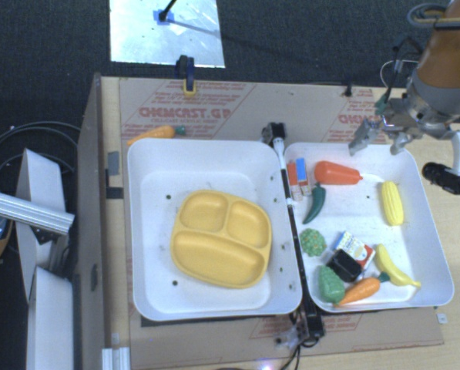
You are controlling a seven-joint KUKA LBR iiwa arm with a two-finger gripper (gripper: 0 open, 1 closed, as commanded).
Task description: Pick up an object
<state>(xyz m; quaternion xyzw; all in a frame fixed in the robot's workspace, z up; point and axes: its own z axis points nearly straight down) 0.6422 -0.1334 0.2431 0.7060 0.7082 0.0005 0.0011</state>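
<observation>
- Nearest us, we see a small carrot (360, 290) low in the right bin (434, 241).
- We see the gripper (383, 139) spread wide, holding nothing, just above the red pepper (337, 173).

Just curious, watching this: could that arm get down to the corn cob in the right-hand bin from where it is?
Probably yes. The corn cob lies alone on bare bin floor, nothing on top, and the gripper hangs just above that bin's far edge.

Glossy yellow plastic tray (218, 237) in smooth white plastic bin (149, 230) on matt cardboard (237, 106).
</observation>
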